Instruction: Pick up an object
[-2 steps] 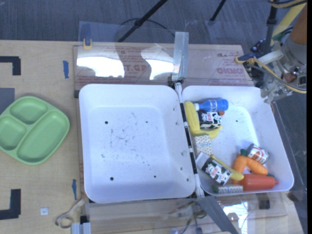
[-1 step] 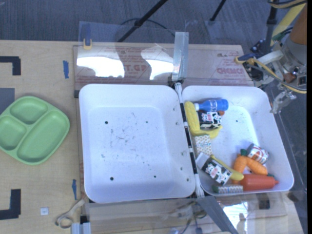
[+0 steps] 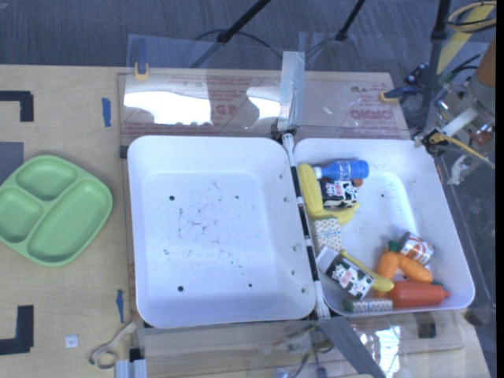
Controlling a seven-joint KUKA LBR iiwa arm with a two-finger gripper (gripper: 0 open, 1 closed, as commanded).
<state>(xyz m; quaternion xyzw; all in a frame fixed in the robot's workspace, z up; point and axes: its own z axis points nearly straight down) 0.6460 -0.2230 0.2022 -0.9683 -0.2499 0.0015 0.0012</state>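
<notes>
Camera view: no object is yet grasped; the gripper (image 3: 441,136) is poised at the right bin's (image 3: 453,242) edge, its state undeterminable. A descent onto the carrot (image 3: 403,266) is judged next.

The arm (image 3: 482,93) sits at the far right edge, seen in part and cut off by the frame. An orange-brown patch shows near the top of it, with pale grey metal below. Yellow cable loops at the upper right corner; thinner wires trail along the arm's left side. The wrist end (image 3: 453,136) angles down and left, level with the back of the right-hand bin. Fingers too small and cluttered to make out.
</notes>
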